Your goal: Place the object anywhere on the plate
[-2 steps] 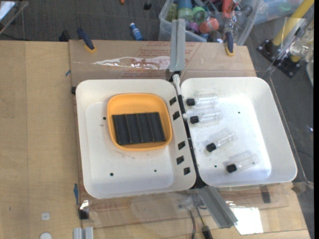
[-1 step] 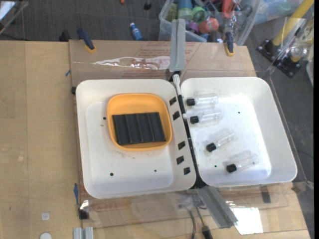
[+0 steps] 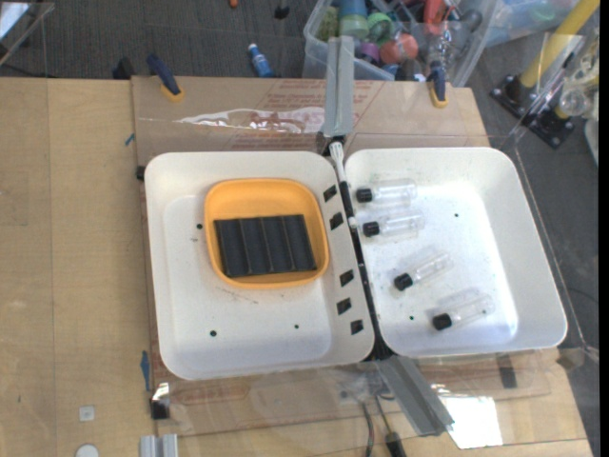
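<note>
Camera view: four clear vials (image 3: 416, 246) with black caps lie in right bin (image 3: 533, 255); orange plate (image 3: 217, 203) (dark ridged block (image 3: 265, 245) on it) in left bin. Gripper state: cannot tell. Grasp one vial mid-body, across its axis; release on bare plate rim area.

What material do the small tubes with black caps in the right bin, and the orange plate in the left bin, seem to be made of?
The four small clear tubes with black caps look like transparent plastic or glass: the white bin shows through them, with faint glints. Which one cannot be told. The orange square plate looks like matte opaque plastic, evenly coloured, with a soft rounded rim. The dark ribbed rectangular block on it looks like matte black rubber or plastic.
</note>
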Controlling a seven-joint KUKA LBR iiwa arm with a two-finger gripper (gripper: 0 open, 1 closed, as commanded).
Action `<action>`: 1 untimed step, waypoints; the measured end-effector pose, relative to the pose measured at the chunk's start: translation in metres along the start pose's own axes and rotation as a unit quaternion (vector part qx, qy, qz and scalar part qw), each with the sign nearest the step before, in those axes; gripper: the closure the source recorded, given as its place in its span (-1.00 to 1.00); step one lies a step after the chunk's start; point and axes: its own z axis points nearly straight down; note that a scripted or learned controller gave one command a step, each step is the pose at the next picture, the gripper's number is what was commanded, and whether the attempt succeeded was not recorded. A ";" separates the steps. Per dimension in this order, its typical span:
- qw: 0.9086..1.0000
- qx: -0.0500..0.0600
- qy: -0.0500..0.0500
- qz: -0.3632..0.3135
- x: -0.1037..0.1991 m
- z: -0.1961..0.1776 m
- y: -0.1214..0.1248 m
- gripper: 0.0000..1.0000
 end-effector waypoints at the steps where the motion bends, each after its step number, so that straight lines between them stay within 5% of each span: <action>1: 0.982 -0.001 0.000 -0.190 0.000 0.000 0.000 1.00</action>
